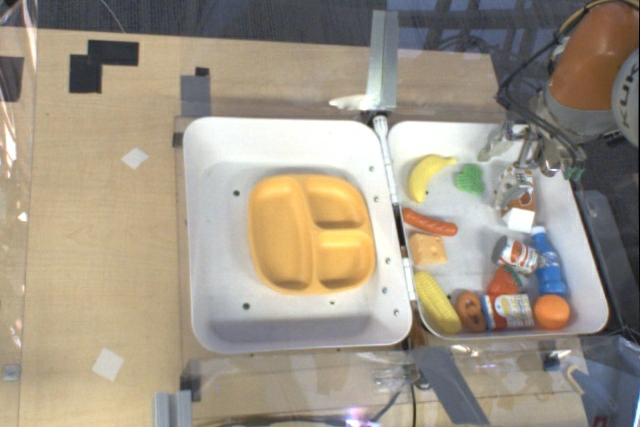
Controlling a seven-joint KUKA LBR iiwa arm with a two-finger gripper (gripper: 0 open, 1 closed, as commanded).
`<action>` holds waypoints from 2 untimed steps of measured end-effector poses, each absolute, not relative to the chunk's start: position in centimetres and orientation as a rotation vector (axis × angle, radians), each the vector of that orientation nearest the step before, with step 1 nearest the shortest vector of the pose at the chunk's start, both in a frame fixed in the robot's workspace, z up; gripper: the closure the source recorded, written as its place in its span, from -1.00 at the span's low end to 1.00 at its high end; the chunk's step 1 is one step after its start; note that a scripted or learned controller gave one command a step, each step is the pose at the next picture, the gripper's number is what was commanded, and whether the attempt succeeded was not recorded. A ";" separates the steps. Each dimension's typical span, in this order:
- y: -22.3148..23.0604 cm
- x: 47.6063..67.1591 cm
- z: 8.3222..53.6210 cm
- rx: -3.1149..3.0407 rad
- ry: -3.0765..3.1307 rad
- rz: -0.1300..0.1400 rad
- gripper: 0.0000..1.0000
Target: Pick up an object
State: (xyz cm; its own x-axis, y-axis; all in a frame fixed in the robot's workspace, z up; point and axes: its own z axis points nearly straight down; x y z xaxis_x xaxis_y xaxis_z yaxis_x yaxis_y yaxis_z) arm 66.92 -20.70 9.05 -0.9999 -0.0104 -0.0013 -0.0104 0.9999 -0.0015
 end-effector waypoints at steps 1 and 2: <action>-12.1 62.6 8.9 0.171 3.125 0.004 -1.00; -8.1 56.8 9.0 0.413 3.101 0.003 -1.00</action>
